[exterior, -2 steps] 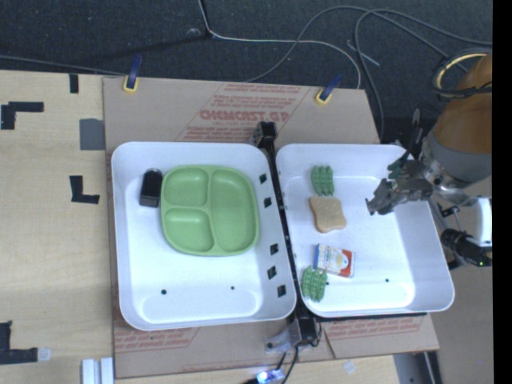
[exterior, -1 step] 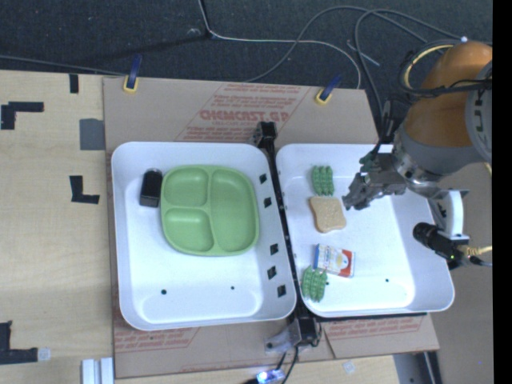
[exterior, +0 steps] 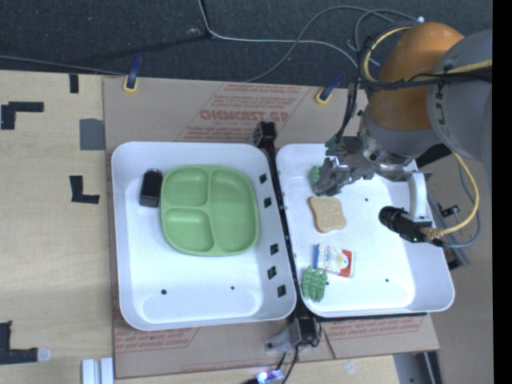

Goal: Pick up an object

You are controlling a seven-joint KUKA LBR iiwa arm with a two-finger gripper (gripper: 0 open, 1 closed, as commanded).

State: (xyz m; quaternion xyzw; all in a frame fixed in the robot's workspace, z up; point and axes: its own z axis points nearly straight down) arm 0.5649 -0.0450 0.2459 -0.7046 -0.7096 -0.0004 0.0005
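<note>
Red printed lettering on the brown cardboard sheet (exterior: 240, 110) under the bins, too blurred to read, small red, white and blue packet (exterior: 334, 260), print illegible

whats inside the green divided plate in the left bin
The green divided plate in the left bin shows three compartments, and all look bare. A small black object sits beside its left rim, outside it. Whatever lies under the plate is covered.

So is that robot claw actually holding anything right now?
It cannot be told: the gripper sits low in the right bin, just above the bread slice.
</note>
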